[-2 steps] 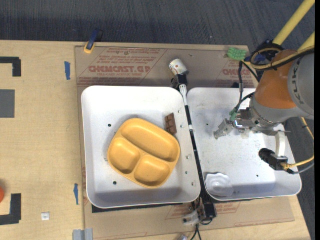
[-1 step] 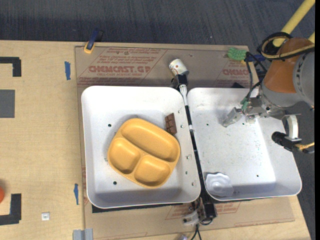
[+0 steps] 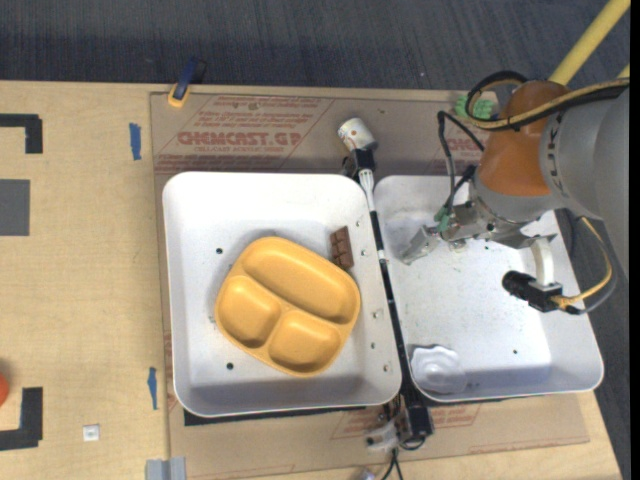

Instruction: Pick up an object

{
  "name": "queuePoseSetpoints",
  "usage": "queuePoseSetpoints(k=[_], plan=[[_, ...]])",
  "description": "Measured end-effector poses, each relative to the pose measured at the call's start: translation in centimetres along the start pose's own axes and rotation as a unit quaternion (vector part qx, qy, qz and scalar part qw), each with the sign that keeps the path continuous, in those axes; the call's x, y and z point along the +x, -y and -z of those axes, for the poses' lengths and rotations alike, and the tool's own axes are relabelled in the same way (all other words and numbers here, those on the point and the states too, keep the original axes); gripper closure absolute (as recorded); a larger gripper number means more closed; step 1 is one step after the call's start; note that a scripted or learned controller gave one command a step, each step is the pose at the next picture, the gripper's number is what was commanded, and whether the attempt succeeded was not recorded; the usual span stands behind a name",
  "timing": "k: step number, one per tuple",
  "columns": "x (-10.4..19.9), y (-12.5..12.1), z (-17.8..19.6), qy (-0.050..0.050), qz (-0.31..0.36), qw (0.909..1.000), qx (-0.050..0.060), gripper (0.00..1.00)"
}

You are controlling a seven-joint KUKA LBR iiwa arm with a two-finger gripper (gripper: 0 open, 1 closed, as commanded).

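A yellow three-compartment plate lies tilted in the middle of the left bin. A small brown block rests against that bin's right wall, just past the plate's far corner. A pale, crumpled clear-white object sits in the near left corner of the right bin. My gripper is low in the far left part of the right bin, close to the divider, with bare bin floor under it. Nothing shows in its grasp.
The arm's grey body and orange band cover the right bin's far right corner. A white-capped fixture stands behind the gap between the bins. A blue and yellow clip sits on the cardboard at the back left.
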State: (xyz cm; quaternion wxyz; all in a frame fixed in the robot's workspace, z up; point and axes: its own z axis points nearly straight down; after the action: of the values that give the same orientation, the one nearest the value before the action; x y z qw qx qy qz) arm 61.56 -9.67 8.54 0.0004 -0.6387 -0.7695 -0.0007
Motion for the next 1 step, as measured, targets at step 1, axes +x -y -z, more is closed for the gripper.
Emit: queuePoseSetpoints(k=[1], plan=[[1.30,7.68,-0.01,0.000,-0.053,0.9986,0.000,0.00]])
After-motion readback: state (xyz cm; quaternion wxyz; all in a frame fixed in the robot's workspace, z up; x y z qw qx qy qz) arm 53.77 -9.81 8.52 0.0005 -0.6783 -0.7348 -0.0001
